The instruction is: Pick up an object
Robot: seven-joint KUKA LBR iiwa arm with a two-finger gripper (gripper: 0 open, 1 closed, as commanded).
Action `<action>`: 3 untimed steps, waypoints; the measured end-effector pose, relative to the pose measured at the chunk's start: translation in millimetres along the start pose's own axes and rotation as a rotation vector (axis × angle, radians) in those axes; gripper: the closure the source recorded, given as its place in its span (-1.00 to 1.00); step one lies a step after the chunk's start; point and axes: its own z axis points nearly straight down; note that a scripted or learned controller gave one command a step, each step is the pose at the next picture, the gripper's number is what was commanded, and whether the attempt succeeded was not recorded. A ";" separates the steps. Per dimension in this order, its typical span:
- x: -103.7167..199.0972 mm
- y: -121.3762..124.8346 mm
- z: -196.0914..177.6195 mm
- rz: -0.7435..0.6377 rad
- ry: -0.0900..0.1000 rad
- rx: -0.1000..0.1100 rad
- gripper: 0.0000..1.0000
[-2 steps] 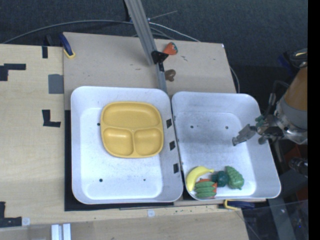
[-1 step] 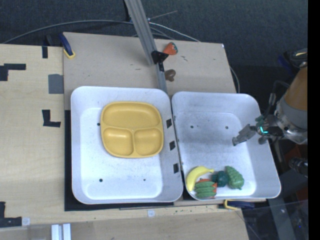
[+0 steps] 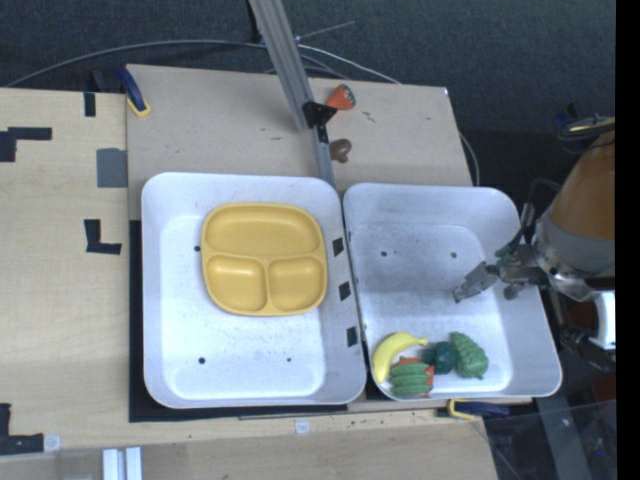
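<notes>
Toy banana, carrot and green vegetables cluster at the right bin's near edge, while the gripper, fingers spread and grasping nothing, hangs above them.

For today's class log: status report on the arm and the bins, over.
Gripper above right bin, holding nothing visible. Banana, green toys clustered at bin's near edge, untouched. Yellow tray in left bin. Nothing blocking.
</notes>
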 end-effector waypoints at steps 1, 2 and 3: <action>-2.9 -1.2 44.4 0.000 0.001 0.001 -1.00; -2.8 -0.9 75.7 0.000 -0.002 -0.005 -1.00; -2.3 -0.8 65.0 -0.001 -0.001 -0.005 1.00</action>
